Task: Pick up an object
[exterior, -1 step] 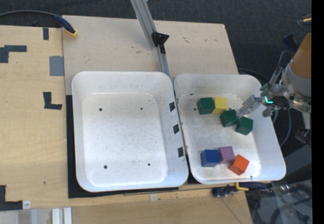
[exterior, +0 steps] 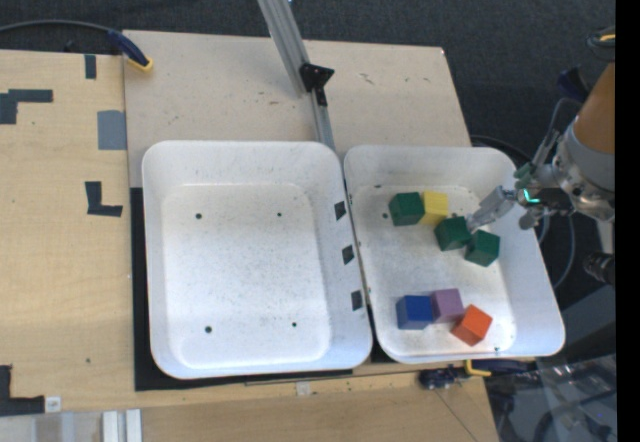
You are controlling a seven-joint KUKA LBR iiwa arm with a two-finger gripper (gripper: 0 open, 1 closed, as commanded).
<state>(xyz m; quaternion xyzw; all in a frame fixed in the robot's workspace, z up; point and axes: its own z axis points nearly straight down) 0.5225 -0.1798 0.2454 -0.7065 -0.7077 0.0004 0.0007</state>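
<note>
Several small blocks lie in the right bin [exterior: 530, 275]. A green block [exterior: 405, 208] touches a yellow block [exterior: 436, 204] near the back. Two dark green blocks [exterior: 452, 232] [exterior: 482, 248] sit by the right wall. Blue [exterior: 414, 311], purple [exterior: 447, 304] and orange [exterior: 472, 324] blocks cluster at the front. My gripper [exterior: 508, 212] hangs over the bin's right rim, just right of and above the dark green pair. It is open, with nothing between its fingers. One grey finger [exterior: 488, 208] slants down toward the nearer dark green block.
The left bin [exterior: 240, 260] stands beside the right one, with a raised rim between them. A slanted metal pole [exterior: 285, 25] rises from the back of the bench. Cables and the arm's body [exterior: 600, 130] crowd the right side.
</note>
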